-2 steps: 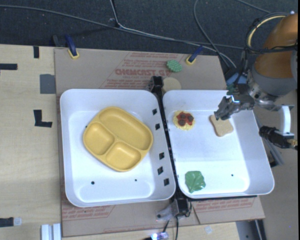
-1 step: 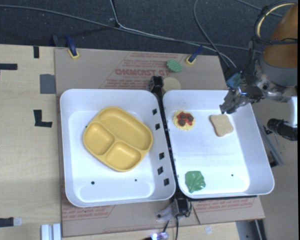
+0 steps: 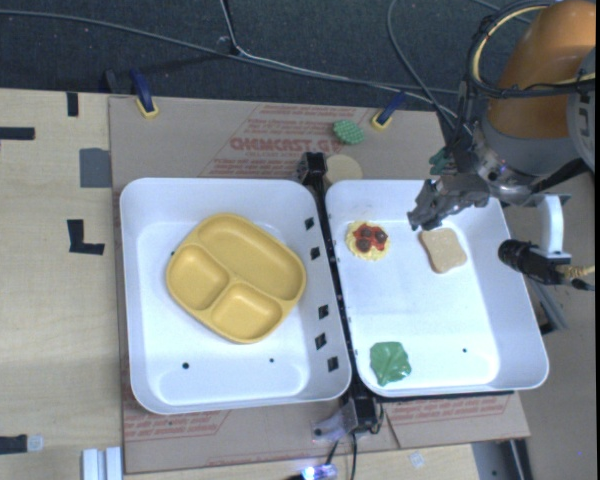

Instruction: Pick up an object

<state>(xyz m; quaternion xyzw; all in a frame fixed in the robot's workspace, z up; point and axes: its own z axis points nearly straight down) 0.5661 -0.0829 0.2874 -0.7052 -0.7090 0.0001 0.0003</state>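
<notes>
Two shallow white bins sit side by side on a cardboard-covered surface (image 3: 180, 133). The left bin (image 3: 145, 268) holds a yellow divided tray (image 3: 236, 277) with three compartments, lying at a slant near the bin's centre. The right bin (image 3: 480, 308) holds three small items: a round yellow piece with red and dark topping (image 3: 368, 240) near the upper left corner, close to the divider between the bins; a tan, bread-like slice (image 3: 444, 249) to its right in the upper part of the bin; and a green leafy piece (image 3: 390, 362) near the lower edge, well apart from the other two.

The grey arm with its orange band (image 3: 545, 58) reaches in from the right. The gripper (image 3: 427, 217) hangs over the upper part of the right bin, its dark tip just above and left of the tan slice, between that slice and the round topped piece. Whether the fingers are spread or closed cannot be told at this angle, and nothing is seen between them.

A small green object (image 3: 348, 130) lies on the cardboard beyond the bins, and cables (image 3: 280, 63) cross the dark background above.
</notes>
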